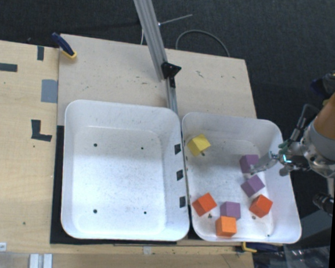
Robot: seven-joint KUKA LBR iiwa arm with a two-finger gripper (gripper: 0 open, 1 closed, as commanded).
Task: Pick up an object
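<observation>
Pincer [268, 163] over right bin [283, 140], apparently touching upper purple block [248, 162].

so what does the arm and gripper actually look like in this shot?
The arm enters at the right edge: grey body with an orange section above the wrist. The gripper is a small cluster of dark and metallic parts with a teal-green spot, and slim grey fingers. Thin dark cables run alongside.
</observation>
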